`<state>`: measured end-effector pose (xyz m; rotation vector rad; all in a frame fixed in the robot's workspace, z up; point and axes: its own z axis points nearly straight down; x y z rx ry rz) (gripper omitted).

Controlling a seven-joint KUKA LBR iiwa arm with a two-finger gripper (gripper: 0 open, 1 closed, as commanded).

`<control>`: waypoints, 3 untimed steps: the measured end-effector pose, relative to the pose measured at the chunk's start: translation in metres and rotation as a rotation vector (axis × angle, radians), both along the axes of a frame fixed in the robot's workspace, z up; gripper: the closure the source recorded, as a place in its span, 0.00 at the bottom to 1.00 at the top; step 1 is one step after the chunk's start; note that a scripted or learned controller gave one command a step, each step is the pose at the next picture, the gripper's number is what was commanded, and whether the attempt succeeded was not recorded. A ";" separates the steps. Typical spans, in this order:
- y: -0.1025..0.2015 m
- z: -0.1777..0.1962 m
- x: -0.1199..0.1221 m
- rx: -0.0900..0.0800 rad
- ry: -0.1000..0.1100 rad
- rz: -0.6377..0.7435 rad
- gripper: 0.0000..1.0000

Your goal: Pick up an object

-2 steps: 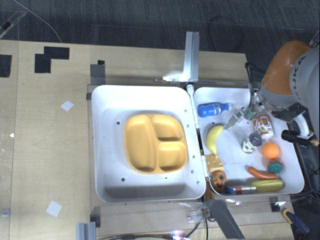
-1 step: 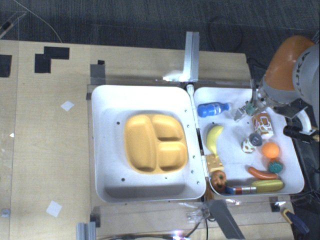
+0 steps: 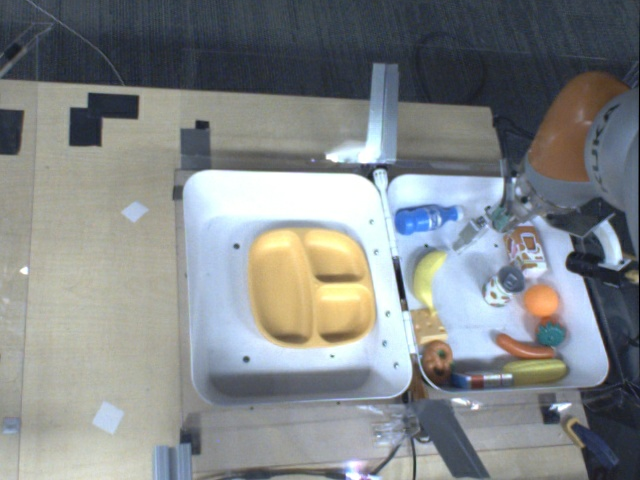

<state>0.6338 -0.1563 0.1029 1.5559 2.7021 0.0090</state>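
Bottle, blue with a white cap end, lying on its side on the floor of the right bin, close to the far wall; long axis roughly left to right across the view, cap end toward the gripper. Judged the likeliest object to pick, being nearest the tool.

Just right of the bottle, a little nearer the camera: gripper, low over the bin floor, hung from the grey arm with its orange band. Amount of opening impossible to tell; nothing seen held.

Relation governing the coming move: bottle to the left of the gripper, almost end-on to it; probably a short shift left, plus a turn of the wrist to close across the narrow body, not along its length.

Below the bottle: banana, curved, near the wall between the bins. Right of the bottle, beyond the gripper: carton. Farther down and right of the bottle: orange ball, sausage. Left of the bottle, across the wall: left bin with a yellow tray.
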 end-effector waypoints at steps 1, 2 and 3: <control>0.058 -0.014 -0.026 0.009 0.010 -0.129 0.00; -0.006 -0.011 0.001 0.002 0.013 0.137 0.00; 0.018 -0.014 0.032 0.000 0.027 0.066 0.00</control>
